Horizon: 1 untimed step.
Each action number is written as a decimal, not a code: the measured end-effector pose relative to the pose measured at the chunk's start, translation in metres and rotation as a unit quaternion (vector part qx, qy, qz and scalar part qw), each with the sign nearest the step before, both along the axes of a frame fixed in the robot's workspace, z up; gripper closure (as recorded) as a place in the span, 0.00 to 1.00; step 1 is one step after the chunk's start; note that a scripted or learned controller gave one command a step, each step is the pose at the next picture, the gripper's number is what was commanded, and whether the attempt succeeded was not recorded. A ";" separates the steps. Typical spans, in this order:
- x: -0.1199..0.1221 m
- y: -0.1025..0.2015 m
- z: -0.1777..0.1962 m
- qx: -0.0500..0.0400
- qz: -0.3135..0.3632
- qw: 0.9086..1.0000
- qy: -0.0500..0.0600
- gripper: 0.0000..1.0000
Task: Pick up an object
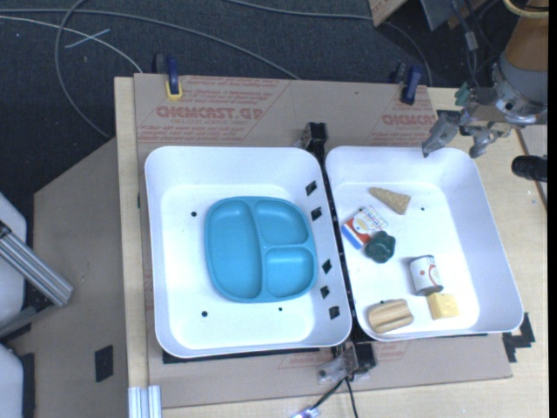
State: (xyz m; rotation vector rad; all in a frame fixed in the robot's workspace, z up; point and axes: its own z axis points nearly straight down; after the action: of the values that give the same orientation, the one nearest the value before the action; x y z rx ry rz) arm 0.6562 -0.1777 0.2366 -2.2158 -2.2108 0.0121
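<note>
My gripper (456, 139) hangs over the far right rim of the right bin (487, 233), open, with nothing between its fingers (432, 143). Below it in that bin lie a tan wedge (391, 199), a red, white and blue packet (364, 225), a dark green lump (379, 248), a small white and red can (424, 274), a yellow cube (444, 306) and a tan bread-like roll (389, 315). All of these rest apart from the gripper.
The left bin (174, 259) holds a blue divided plate (259, 247). Black clips (315, 133) join the two bins along the middle. Blue clamps (173, 77) pin the board at the back. Cables (87, 33) trail on the dark floor.
</note>
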 end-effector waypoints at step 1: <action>0.003 0.000 0.008 -0.001 0.001 1.000 -0.007 0.00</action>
State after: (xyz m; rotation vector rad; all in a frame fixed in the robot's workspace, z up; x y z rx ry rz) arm 0.6588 -0.1773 0.2445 -2.2207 -2.2216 0.0002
